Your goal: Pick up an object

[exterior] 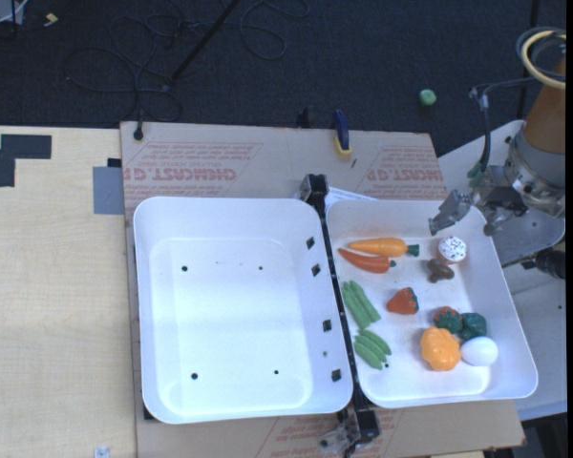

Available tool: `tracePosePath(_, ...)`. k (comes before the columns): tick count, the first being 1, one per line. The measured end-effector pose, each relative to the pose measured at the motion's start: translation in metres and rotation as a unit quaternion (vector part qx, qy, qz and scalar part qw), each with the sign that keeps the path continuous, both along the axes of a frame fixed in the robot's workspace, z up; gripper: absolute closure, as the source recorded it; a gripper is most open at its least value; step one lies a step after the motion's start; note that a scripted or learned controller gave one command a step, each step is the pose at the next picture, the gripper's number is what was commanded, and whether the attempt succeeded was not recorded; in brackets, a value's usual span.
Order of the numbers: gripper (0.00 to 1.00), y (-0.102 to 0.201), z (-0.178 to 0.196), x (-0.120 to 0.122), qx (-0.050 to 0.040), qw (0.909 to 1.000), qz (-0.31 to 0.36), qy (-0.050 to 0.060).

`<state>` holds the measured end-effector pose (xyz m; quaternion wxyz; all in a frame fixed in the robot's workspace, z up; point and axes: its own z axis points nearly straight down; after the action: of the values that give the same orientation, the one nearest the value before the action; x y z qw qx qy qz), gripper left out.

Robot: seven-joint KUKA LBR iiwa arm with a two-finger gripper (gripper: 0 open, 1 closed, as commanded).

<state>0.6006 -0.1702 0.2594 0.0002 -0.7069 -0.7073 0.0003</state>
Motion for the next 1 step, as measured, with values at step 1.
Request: tracePosePath(1,0.0,0.0493,-0.18,0.0137,0.0012,1.0,0.001,0.003)
